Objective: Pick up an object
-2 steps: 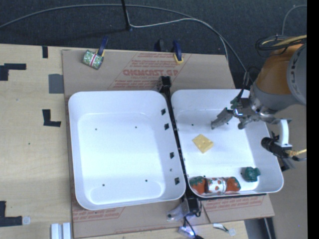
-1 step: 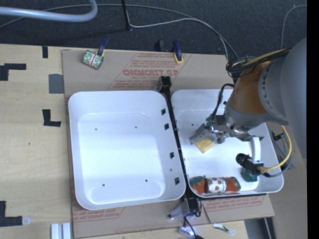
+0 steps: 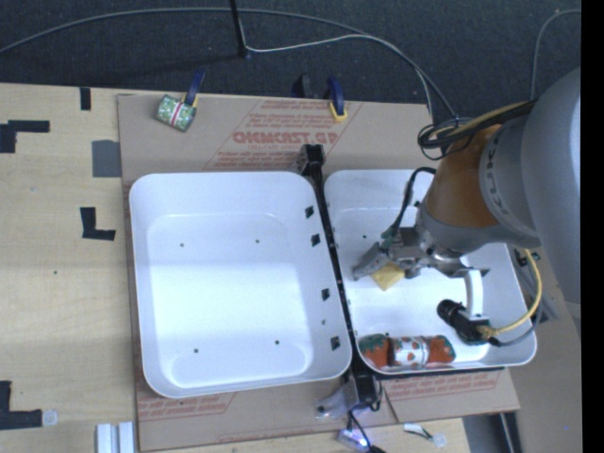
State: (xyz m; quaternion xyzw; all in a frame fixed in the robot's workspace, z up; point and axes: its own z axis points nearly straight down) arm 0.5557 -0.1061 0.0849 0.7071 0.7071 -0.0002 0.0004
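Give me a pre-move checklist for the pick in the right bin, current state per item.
1. Gripper is inside the right bin: ok.
2. Target next to the fingertips: a small yellow block sits right at the gripper: ok.
3. Block actually between the fingers: cannot tell, the wrist hides the contact.
4. Finger opening: cannot tell.
5. Other items away from the gripper: the red and white object lies at the bin's near wall, apart from the block: ok.
6. Black and yellow cable hangs into the bin beside the arm, possible snag: not ok.

Tool (image 3: 377,264) over yellow obj (image 3: 386,276) in right bin (image 3: 351,189).
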